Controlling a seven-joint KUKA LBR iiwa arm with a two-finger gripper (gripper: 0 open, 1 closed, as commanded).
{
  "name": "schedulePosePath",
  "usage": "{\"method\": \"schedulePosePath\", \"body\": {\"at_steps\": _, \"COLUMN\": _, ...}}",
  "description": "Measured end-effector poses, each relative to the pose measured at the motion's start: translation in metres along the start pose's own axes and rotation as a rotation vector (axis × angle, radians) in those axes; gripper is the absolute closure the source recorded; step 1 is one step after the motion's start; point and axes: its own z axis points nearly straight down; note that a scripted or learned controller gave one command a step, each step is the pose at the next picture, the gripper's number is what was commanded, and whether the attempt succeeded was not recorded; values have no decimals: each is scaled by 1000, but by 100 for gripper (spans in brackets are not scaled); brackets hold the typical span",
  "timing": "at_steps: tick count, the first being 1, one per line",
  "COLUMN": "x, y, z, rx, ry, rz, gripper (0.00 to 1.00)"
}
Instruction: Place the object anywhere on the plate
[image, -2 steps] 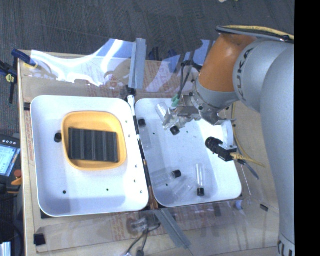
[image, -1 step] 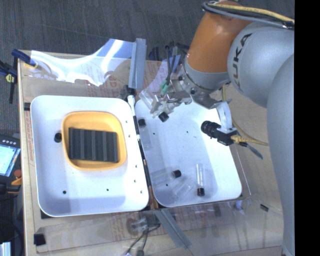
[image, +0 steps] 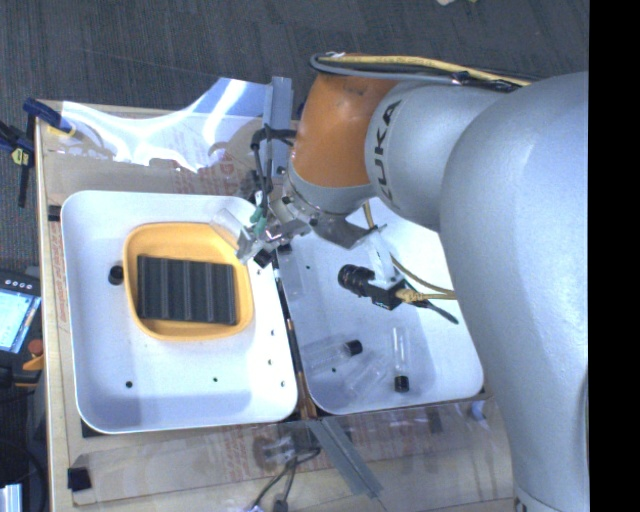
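Camera view: clear object (image: 250, 232) between fingers (image: 262, 238), above plate (image: 187, 285) edge.

Hand (image: 256, 240) fingers seemingly hidden by wrist.

Only one piece of lettering can be read: the letters "UKA", part of the maker's name, are printed in dark characters on the grey shell of the arm (image: 480, 170), just beside the orange band (image: 335, 130), and are seen running vertically. A small lit screen (image: 12, 315) is seen at the left edge of the bench, but nothing on it can be made out.
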Motion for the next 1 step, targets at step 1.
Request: {"method": "schedulePosePath", "body": {"at_steps": 1, "x": -1, "y": 0, "z": 0, "rx": -1, "ry": 0, "rz": 1, "gripper": 0}}
